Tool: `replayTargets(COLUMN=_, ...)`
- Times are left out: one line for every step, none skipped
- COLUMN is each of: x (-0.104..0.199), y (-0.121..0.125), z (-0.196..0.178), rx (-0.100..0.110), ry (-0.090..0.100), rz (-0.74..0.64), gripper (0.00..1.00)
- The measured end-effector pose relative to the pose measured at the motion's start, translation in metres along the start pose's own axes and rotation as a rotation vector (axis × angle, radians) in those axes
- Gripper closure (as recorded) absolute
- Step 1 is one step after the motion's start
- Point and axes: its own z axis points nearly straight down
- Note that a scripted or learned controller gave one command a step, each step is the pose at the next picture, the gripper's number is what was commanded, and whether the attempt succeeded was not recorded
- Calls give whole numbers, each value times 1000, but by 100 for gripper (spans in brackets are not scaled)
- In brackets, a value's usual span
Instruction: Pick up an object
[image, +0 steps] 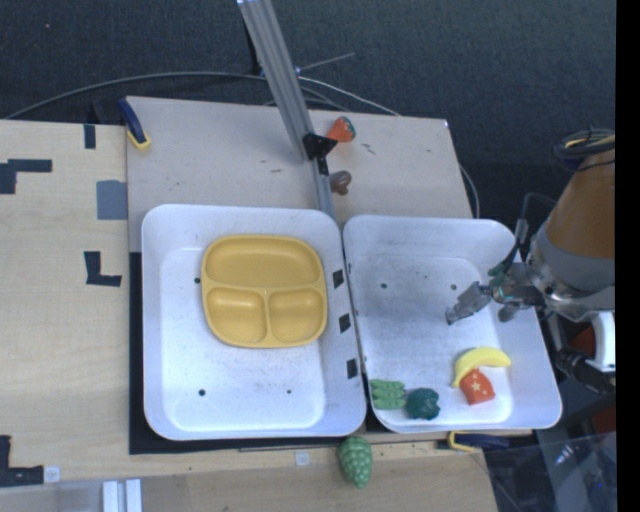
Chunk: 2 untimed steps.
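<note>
- The claw (478, 300) hangs over the right bin (400, 250), up-left of the banana; I cannot tell how it is set, and nothing shows in it.
- The yellow banana (481, 360) touches a red piece (478, 387) near the bin's front corner, so it is probably crowded to grasp.
- Left of the banana sit two green toys (405, 398).

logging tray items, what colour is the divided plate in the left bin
Yellow: the three-compartment plastic plate in the left white bin, clearest in the camera view.
</note>
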Motion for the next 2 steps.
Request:
replayTargets(x=0, y=0, z=0, rx=0, ry=0, rz=0, gripper=0)
replayTargets(x=7, y=5, z=60, rx=6, ry=1, rz=1, gripper=0)
